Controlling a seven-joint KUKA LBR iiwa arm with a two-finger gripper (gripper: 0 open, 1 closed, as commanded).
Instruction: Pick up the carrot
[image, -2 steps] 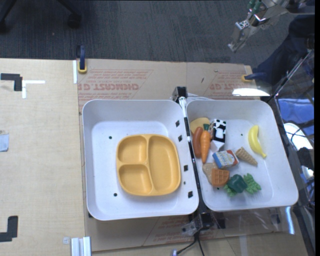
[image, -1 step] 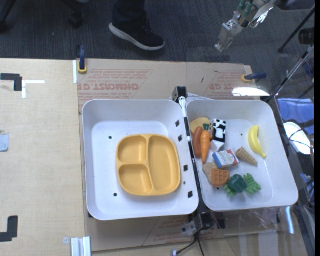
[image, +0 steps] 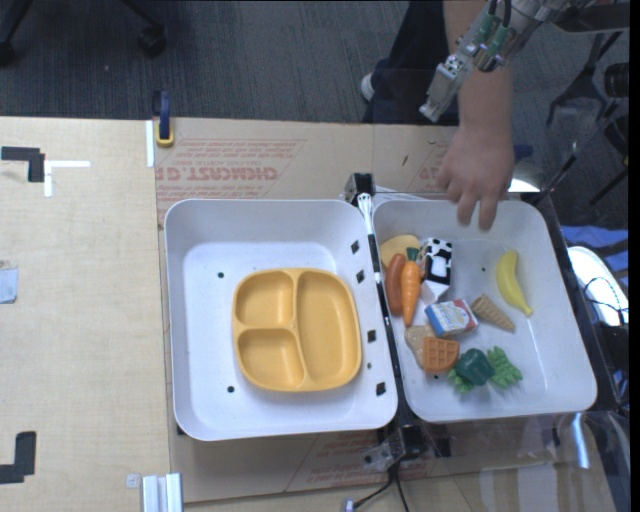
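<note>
Gripper (image: 443, 88) hangs apart; carrot (image: 410, 285) lies lengthwise, tip toward camera.

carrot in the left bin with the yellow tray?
No, the carrot lies in the right bin, close to its left wall, while the yellow tray sits in the left bin.
</note>
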